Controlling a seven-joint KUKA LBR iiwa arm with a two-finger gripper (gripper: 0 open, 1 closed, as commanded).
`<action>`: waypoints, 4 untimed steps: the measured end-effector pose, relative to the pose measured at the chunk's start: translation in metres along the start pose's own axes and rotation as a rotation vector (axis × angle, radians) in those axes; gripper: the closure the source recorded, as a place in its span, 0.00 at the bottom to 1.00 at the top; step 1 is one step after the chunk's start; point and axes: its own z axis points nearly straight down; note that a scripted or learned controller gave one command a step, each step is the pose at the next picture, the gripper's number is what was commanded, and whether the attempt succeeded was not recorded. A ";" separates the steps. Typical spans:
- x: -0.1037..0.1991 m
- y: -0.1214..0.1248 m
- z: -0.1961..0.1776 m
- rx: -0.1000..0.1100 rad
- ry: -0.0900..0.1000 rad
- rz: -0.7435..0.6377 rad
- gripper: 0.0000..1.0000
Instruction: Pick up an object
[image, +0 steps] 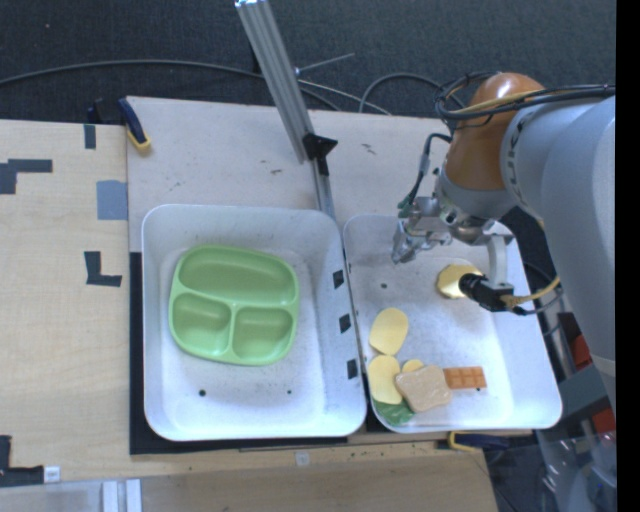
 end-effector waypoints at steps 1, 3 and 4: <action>0.001 0.010 -0.058 -0.007 0.000 0.002 1.00; -0.002 0.018 -0.139 -0.004 0.001 0.002 1.00; 0.050 -0.004 -0.118 0.002 0.001 -0.001 1.00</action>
